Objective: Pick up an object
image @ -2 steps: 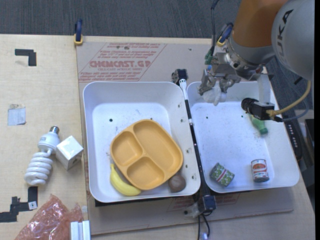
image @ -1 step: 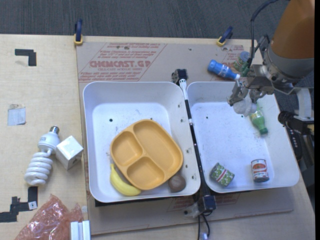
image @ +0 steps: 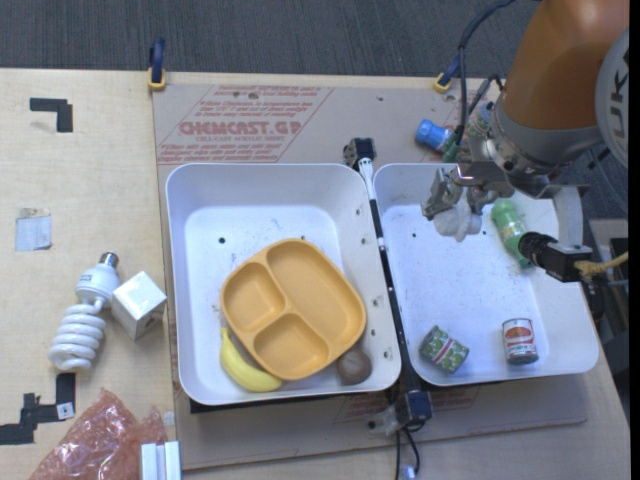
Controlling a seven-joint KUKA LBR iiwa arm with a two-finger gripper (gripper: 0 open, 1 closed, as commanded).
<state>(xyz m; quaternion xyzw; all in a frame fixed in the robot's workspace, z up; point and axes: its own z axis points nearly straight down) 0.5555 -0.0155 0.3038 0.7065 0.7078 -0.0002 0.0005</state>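
Camera view shows the gripper over the far left of the right bin; whether its jaws are released or clenched I cannot tell. Nearest target: the green bottle just right. Centre over it, then descend straight.

Two white bins, two cans, one divided plate, one banana, one bulb
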